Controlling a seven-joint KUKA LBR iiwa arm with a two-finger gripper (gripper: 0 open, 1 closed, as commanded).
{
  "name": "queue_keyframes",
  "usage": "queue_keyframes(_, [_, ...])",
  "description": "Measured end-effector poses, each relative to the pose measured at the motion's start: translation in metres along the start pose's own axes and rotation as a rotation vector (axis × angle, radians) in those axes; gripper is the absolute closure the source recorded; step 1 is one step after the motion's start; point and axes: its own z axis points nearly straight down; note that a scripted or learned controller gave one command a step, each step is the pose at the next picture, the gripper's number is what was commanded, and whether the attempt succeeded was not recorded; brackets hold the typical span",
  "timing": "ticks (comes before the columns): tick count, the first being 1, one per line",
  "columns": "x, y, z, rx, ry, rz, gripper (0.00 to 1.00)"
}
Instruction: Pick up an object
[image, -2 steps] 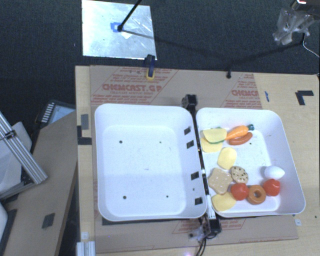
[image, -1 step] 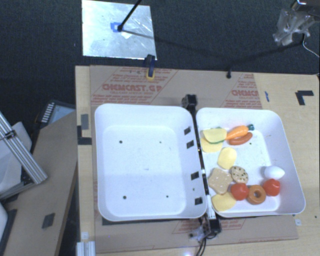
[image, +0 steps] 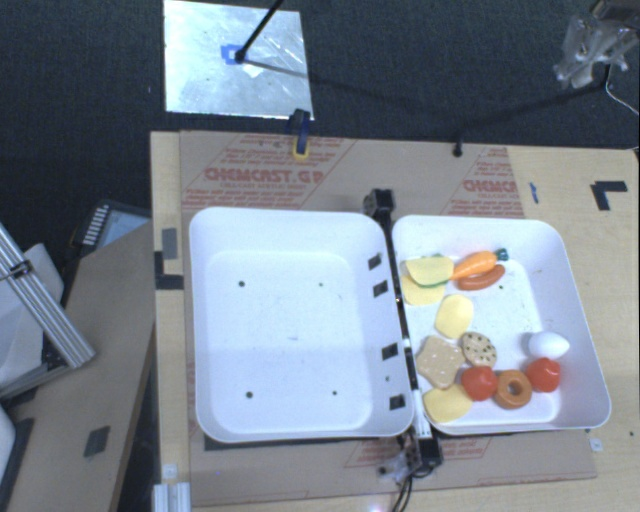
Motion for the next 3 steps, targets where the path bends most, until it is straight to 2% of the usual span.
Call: queue_keyframes(3, [-0.0037, -0.0002, 0.0, 0.0, 0.001, -0.001, 1.0])
